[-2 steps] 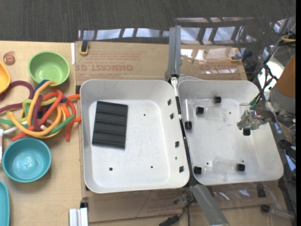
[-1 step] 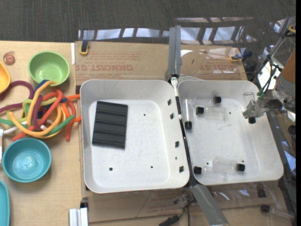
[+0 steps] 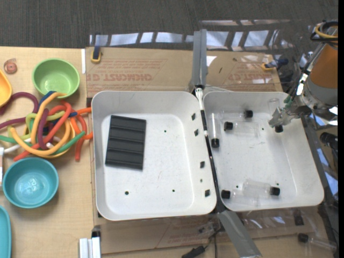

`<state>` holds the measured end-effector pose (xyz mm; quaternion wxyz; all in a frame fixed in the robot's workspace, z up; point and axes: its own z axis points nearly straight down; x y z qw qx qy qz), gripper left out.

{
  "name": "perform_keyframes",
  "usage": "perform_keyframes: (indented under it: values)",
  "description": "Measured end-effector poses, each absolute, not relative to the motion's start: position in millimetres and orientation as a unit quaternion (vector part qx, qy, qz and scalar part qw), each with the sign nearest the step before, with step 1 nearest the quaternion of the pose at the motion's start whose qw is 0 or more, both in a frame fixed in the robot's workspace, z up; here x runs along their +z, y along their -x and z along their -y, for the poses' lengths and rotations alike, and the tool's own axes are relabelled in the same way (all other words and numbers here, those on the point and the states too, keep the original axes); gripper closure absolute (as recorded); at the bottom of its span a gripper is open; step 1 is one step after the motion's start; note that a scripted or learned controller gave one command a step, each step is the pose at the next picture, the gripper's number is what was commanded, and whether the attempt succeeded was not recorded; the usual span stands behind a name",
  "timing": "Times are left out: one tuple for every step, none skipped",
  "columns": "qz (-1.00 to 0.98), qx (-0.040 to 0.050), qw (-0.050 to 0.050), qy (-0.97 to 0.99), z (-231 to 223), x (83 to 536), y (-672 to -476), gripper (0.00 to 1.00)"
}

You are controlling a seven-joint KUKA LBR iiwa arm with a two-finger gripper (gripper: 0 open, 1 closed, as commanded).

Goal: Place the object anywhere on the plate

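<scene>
A black ribbed rectangular plate (image 3: 126, 142) lies flat in the left part of the left bin (image 3: 156, 208). In the right bin (image 3: 290, 198) lie clear plastic pieces with black ends: one upright along the left wall (image 3: 214, 130), one near the front (image 3: 260, 188), and one at the back (image 3: 239, 117). My gripper (image 3: 278, 121) hangs low over the right bin's back right area, close to a small black end piece (image 3: 279, 128). Nothing is visibly held. The grey arm with its orange band (image 3: 325, 74) comes in from the upper right.
Left of the bins, on the wooden bench, stand a green bowl (image 3: 56, 78), a blue bowl (image 3: 30, 181) and a tangle of coloured cords (image 3: 51, 125). Brown cardboard (image 3: 145, 71) lies behind the bins. A metal divider (image 3: 200, 63) runs between them.
</scene>
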<state>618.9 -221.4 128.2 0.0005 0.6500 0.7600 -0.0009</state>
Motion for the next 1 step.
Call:
perform_keyframes:
  values:
    - [-0.742,-0.0003,0.001,-0.670,222.2,173.6,-644.5,1.00]
